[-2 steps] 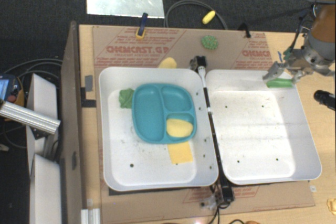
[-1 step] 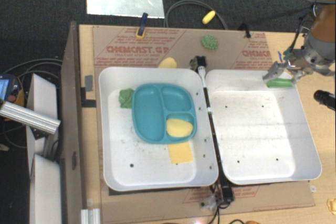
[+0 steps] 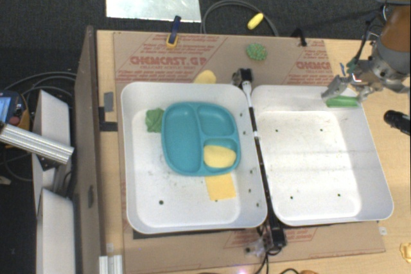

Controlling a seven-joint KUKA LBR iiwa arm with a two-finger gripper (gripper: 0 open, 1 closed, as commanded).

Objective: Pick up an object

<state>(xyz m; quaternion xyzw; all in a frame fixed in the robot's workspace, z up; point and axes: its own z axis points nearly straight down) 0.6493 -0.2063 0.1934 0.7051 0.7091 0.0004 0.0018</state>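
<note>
My gripper [image 3: 351, 88] hangs over the far right corner of the right bin [image 3: 321, 202], below the arm's orange band. A small green elongated object [image 3: 340, 101] sits directly under it at the bin's far rim; whether it is gripped or resting there is unclear. In the left bin [image 3: 138, 202] a teal divided plate [image 3: 186, 138] holds a yellow lump [image 3: 219, 156]. A flat yellow slice [image 3: 221, 187] lies just in front of the plate. A green leafy piece [image 3: 154, 120] sits at the plate's left edge.
Another yellow piece [image 3: 205, 77] rests at the left bin's far rim. A round green object [image 3: 257, 52] lies on the cardboard behind the bins, a yellow one [image 3: 255, 21] further back. Cables run along the divide between the bins.
</note>
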